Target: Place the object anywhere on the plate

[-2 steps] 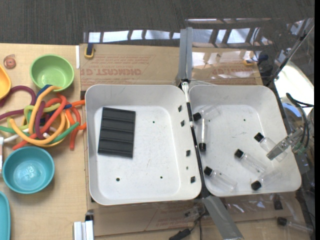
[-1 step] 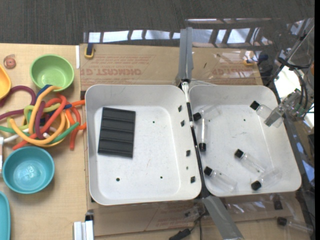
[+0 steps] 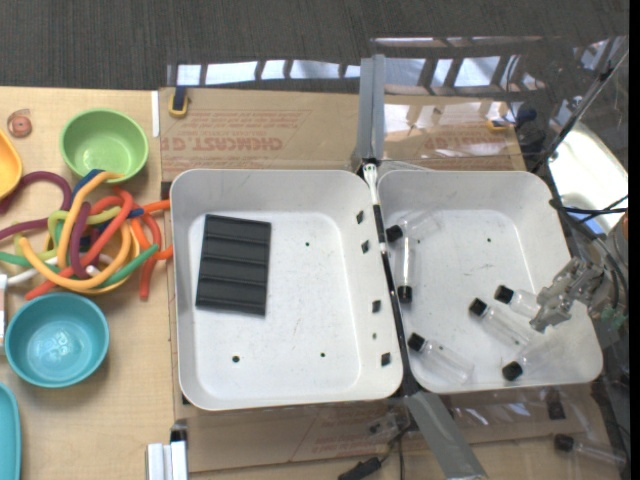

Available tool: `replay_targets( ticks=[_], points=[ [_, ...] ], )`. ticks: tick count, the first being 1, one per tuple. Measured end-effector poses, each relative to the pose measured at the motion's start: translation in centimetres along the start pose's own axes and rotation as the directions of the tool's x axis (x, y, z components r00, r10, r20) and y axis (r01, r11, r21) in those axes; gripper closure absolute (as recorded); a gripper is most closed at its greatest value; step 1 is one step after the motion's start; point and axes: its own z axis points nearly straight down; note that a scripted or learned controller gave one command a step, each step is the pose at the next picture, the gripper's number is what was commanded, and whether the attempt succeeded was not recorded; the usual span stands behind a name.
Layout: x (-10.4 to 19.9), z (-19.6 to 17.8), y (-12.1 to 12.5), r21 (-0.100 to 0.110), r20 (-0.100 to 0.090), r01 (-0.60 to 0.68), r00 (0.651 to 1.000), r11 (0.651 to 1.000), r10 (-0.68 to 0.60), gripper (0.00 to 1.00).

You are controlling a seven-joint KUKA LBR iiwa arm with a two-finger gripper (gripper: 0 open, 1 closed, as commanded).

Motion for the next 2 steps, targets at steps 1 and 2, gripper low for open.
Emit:
replay_targets(
  ticks=[1,2],
  points=[
    [-2.4,-4.6,1.6,-0.001,0.003,0.03,1.0,1.0,-0.03,1.0],
    [0.0,0.1,0.0,0.0,0.001,0.196,0.981,0.981,-0.196,1.0]
  ],
)
